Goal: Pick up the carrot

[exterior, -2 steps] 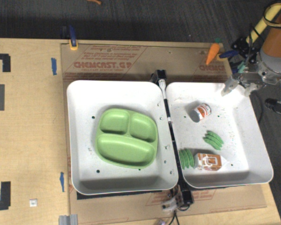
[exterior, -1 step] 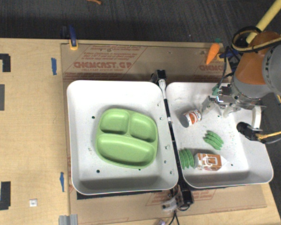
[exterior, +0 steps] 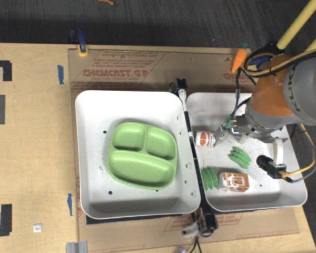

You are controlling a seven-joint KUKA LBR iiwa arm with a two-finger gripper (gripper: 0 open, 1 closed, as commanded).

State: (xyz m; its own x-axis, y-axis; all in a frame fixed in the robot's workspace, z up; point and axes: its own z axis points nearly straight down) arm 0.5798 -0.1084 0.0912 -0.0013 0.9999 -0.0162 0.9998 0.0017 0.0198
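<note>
**Arm over the right bin, carrot outside it**

Dark carpet borders the far edge of the worktop (exterior: 31, 141), which carries two white bins side by side. A green divided plate (exterior: 143, 154) sits in the middle of the left bin (exterior: 89, 115). In the right bin (exterior: 289, 194) lie a small can (exterior: 204, 139) by the left wall, a green pod bunch (exterior: 239, 157) in the middle, and another green piece (exterior: 210, 178) beside a packet (exterior: 235, 182) near the front edge. The carrot (exterior: 238, 60) lies on the worktop beyond the right bin's far edge. The gripper (exterior: 229, 126) hangs over the right bin near the can; whether it is apart or together cannot be told.
</note>
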